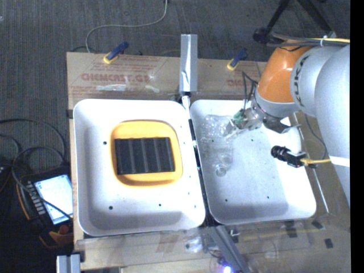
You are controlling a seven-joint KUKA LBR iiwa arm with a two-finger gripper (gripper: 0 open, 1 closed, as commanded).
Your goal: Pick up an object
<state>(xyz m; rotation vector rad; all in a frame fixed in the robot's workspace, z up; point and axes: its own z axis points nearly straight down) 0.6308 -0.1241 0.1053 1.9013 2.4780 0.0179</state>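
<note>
Two white bins sit side by side on the tabletop. We see our tool (245, 119) low over the right bin (267, 201), at its far left corner, where a clear crinkled plastic object (219, 131) lies. We cannot tell its state. The yellow tray (147, 152) rests in the left bin (91, 169).

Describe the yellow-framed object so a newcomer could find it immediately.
Start at the two white bins side by side and take the left bin, the one away from the arm. In its middle lies the yellow tray, a rounded yellow frame around a dark ribbed panel. It is opaque and brightly coloured, unlike the clear crumpled plastic in the right bin.
</note>
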